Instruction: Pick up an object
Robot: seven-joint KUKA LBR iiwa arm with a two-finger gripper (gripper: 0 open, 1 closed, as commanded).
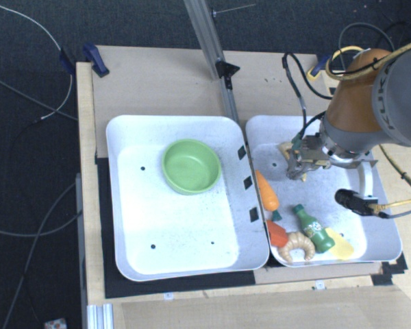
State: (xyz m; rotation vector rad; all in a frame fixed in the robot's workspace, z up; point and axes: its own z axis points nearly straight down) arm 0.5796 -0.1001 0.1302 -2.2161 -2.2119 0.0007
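Note:
My gripper (299, 169) hangs over the upper middle of the right bin (377, 225), above bare bin floor, under the grey and orange wrist. An orange carrot (266, 191) lies just left and below it, against the bin's left wall. Lower down are a green bottle (313, 229), a red piece (277, 234), a tan croissant-like piece (299, 246) and a yellow piece (340, 246), bunched near the front edge. Nothing shows held under the gripper. A green bowl (190, 166) sits in the left bin (133, 252).
A metal pole (209, 33) slants down to the gap between the bins. Cables and a black connector (353, 201) trail off the arm over the right bin's right side. The wooden bench (157, 81) surrounds both bins.

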